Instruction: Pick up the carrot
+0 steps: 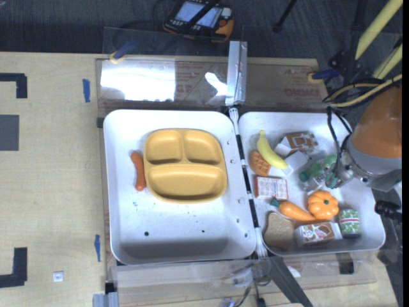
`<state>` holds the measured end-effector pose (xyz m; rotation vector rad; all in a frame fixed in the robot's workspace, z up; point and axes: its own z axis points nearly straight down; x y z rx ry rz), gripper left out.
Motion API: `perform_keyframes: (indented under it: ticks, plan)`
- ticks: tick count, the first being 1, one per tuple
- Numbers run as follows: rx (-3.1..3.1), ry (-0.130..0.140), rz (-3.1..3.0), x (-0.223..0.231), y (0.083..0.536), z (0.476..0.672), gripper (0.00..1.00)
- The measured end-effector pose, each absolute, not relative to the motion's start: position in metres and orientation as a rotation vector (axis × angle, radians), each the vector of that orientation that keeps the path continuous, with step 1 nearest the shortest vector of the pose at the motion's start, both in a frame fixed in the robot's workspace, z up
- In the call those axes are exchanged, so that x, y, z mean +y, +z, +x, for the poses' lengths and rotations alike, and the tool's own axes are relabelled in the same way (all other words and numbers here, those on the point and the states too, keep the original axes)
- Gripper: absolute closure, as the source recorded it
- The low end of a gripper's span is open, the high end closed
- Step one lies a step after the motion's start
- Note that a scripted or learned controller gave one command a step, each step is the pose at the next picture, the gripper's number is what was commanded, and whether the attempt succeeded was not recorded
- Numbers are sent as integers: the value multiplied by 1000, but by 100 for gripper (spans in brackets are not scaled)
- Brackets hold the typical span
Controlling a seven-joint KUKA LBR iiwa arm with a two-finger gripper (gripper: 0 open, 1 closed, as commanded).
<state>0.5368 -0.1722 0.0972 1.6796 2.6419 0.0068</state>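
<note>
Camera view, from above at a slant: two shallow white bins are seen side by side on the surface (45, 171). In the left bin (121, 222), a yellow divided plate (185, 165) is seen, with a sausage (138, 170) just beside its left edge. In the right bin (374, 235), the carrot (295, 210) is found lying near the middle of the lower half, between a bread slice (278, 230) below it and a small pumpkin (323, 204) to its right. A banana (271, 151) is noted toward the upper left of that bin. The arm (380, 136) is seen over the bin's right edge. The gripper (332, 171) is noted above the pumpkin, apart from the carrot; whether it is open or closed cannot be told.
</note>
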Motion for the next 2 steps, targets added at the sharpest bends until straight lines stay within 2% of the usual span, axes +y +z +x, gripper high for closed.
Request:
perform_keyframes:
  ticks: [1,2]
  plan:
    - [2927,3,1119,-171,87,482,100]
    - [2654,1,1676,-89,184,480,100]
